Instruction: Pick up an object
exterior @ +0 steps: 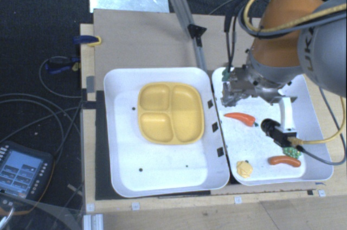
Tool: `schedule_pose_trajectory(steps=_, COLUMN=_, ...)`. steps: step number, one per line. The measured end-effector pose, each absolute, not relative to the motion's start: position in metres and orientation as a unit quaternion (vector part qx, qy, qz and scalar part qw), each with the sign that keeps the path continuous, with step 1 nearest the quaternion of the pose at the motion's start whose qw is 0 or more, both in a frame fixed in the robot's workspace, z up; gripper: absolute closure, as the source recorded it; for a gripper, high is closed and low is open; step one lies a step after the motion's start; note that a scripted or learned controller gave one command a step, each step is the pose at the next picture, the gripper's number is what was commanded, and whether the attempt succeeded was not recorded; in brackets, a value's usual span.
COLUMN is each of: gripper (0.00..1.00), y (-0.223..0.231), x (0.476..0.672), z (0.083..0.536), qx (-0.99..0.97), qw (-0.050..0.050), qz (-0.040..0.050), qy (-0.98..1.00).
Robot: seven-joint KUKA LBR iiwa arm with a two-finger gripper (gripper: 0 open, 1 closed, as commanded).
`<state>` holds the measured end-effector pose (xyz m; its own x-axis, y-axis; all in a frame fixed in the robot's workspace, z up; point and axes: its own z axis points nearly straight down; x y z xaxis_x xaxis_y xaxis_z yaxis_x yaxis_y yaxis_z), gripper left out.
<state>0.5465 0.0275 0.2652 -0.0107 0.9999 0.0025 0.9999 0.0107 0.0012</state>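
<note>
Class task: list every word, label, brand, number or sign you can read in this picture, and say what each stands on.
"UK": partial dark letters on the grey arm, cut off at the frame's edge.
Handheld control pendant: its screen shows buttons, too small to read.
Nothing else is legible.

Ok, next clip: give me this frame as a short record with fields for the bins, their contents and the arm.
left bin: holds a yellow divided plate, lying flat
right bin: holds a carrot, a sausage, a yellow toy and a small green item
carrot: near the bin's left side, just below the claw
sausage: toward the near right corner, beside the green item
yellow toy: at the near left corner
arm: reaches in from the right, over the right bin
claw: above the right bin's far left part; nothing visibly held
</note>
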Motion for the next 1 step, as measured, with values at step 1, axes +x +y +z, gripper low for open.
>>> schedule_pose_trajectory(steps=1, gripper=1.00, y=0.0802, x=0.5466, z=0.2382, qx=-0.703, qw=0.002, qz=0.0001, qy=-0.711)
